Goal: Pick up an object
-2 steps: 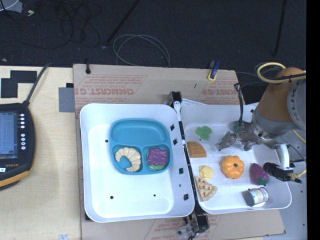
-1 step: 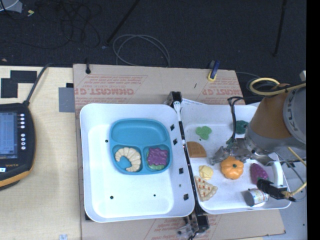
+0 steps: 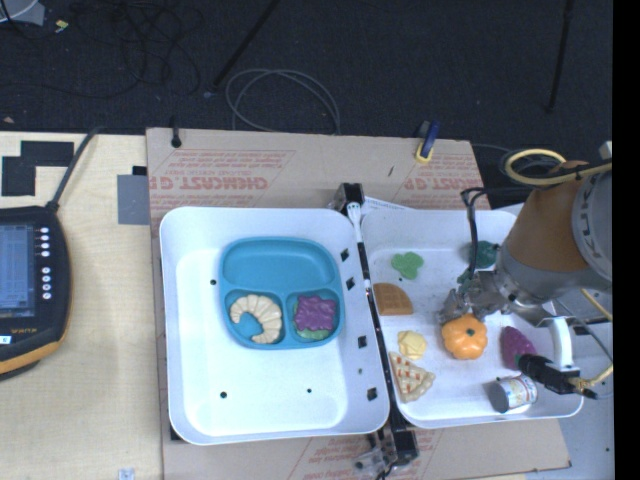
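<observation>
My gripper [image 3: 465,303] reaches down into the right bin [image 3: 440,238] from the right. It hangs just over the top of an orange toy pumpkin [image 3: 465,339], and I cannot tell whether it touches it. Around the pumpkin lie a purple eggplant-like piece [image 3: 516,346], a small can [image 3: 510,394], a yellow cheese piece [image 3: 411,344], a pizza slice [image 3: 412,377], a brown bread piece [image 3: 392,299] and a green leafy piece [image 3: 407,264]. A teal object [image 3: 485,254] is partly hidden behind the arm.
The left bin [image 3: 190,368] holds a blue divided tray [image 3: 275,268] with a croissant [image 3: 257,318] and purple grapes [image 3: 316,314]. A black clamp [image 3: 352,200] sits where the two bins meet. A teach pendant [image 3: 25,278] lies at the far left.
</observation>
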`<action>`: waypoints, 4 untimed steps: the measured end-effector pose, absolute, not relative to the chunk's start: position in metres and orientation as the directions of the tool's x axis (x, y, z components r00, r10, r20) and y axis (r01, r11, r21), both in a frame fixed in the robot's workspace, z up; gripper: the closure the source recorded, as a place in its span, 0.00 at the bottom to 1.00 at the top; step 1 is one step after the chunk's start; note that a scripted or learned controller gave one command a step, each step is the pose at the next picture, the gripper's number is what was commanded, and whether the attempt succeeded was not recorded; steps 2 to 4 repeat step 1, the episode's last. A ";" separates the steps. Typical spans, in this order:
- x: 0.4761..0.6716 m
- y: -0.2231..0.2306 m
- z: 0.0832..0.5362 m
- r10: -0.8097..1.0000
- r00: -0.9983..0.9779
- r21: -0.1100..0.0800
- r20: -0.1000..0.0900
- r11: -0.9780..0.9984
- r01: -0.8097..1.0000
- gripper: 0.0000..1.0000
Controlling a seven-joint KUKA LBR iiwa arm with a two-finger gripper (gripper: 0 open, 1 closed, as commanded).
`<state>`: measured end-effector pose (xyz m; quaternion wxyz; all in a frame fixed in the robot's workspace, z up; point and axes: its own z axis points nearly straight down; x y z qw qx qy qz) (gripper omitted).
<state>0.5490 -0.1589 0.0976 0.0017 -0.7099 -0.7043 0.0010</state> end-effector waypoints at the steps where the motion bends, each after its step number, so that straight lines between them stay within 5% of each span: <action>1: 0.556 -0.057 0.193 1.000 -0.009 0.005 0.003 0.009 1.000 1.00; 4: 0.556 -0.057 0.193 1.000 -0.009 0.005 0.003 0.009 1.000 1.00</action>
